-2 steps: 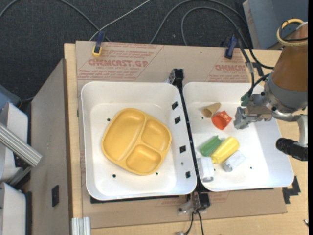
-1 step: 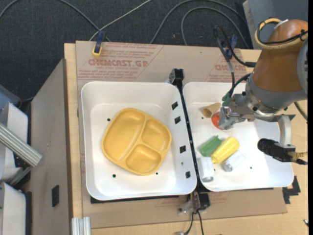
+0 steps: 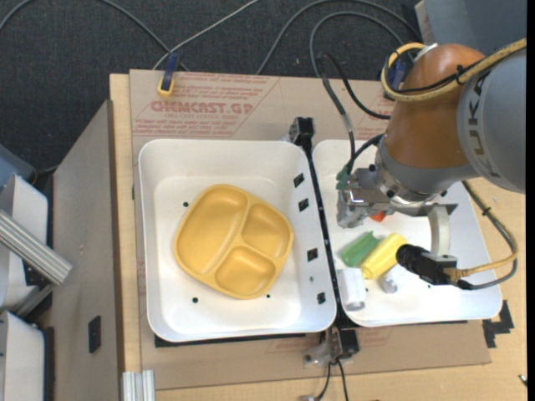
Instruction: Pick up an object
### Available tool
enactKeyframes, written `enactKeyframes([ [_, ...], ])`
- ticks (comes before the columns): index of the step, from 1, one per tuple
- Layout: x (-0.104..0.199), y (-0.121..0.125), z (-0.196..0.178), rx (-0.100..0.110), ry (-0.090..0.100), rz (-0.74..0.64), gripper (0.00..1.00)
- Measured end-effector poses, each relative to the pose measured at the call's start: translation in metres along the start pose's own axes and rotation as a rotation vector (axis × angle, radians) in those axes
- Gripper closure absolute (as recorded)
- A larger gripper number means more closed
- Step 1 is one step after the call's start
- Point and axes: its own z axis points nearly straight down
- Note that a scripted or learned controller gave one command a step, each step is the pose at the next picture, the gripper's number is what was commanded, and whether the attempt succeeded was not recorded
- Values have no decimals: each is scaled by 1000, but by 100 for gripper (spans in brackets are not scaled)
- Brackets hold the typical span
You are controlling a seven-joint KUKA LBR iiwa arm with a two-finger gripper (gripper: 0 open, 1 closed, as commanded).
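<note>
My gripper (image 3: 358, 211) reaches down into the right bin (image 3: 418, 312), near its left side, under the grey and orange arm. Whether anything sits between its parts I cannot tell. Just below it lie a green flat object (image 3: 358, 247) and a yellow cylinder (image 3: 382, 256) side by side. A small orange-red piece (image 3: 378, 216) peeks out beside the gripper. A white block (image 3: 352, 287) and a small grey round piece (image 3: 389, 286) rest nearer the front wall.
The left bin (image 3: 159, 249) holds a yellow divided plate (image 3: 233, 240). A black divider strip (image 3: 313, 224) runs between the bins. Cables trail over the right bin and across the cardboard at the back.
</note>
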Motion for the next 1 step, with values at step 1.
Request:
enactKeyframes([
  [1, 56, 2, -5, -5, -1, 0, 100],
])
